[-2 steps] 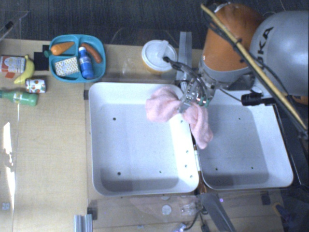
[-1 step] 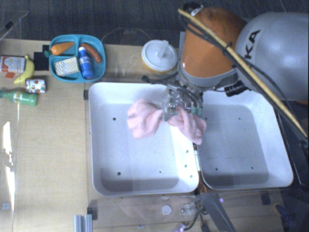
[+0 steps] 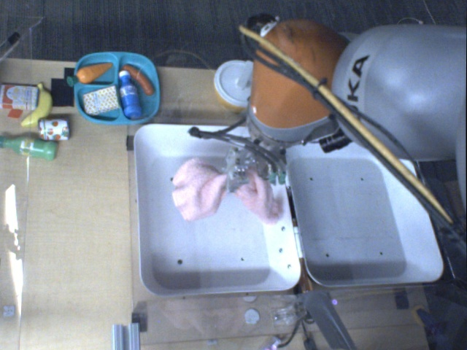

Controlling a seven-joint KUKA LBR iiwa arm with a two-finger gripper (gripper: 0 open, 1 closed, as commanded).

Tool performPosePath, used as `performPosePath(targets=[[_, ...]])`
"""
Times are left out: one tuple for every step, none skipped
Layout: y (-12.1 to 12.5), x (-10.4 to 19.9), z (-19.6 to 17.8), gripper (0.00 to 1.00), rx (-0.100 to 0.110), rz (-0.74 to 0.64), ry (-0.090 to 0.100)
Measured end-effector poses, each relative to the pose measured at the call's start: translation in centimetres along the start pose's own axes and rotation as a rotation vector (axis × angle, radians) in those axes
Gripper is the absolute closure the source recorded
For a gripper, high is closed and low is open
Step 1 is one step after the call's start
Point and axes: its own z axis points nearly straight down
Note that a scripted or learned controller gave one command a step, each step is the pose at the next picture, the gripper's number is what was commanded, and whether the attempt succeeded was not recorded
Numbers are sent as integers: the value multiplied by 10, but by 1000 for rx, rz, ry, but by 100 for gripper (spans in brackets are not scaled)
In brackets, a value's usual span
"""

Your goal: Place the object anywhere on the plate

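Observation:
A pink cloth (image 3: 195,189) lies in the left white bin (image 3: 157,261), bunched into two lobes that meet in a pinch at the middle. My gripper (image 3: 239,175) points down at that pinch, under the orange band of the arm (image 3: 292,64), and is shut on the gathered fabric. The right lobe (image 3: 264,197) hangs by the bin's right wall. The blue divided plate (image 3: 149,70) sits on the bench at the upper left, outside the bins and well away from the gripper. It holds toy food and a small blue bottle (image 3: 130,95).
The right white bin (image 3: 365,217) sits beside the left one. A white-lidded cup (image 3: 232,81) stands behind the bins next to the arm. A banana (image 3: 40,106), a can (image 3: 53,129) and a green bottle (image 3: 29,147) lie left of the plate.

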Motion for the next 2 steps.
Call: performPosePath(targets=[[49, 15, 6, 100, -1, 1, -2], [49, 15, 5, 0, -1, 1, -3]])
